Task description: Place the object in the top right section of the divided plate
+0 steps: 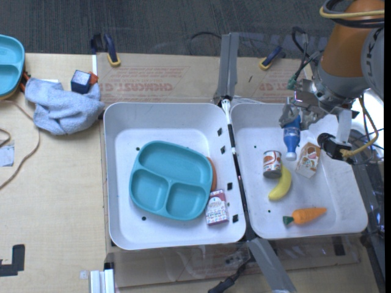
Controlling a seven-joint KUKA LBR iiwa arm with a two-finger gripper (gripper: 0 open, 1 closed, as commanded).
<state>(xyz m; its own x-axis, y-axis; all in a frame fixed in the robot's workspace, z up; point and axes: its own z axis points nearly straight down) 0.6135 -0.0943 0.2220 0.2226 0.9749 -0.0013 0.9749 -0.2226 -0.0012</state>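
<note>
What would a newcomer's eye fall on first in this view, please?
Probably the teal divided plate in the left bin. Next, the orange-banded arm at the right, its gripper over the blue bottle in the right bin, near a banana and carrot.

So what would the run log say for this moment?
gripper: over right bin, at blue bottle | divided plate: left bin, sections bare | task: not done
</note>
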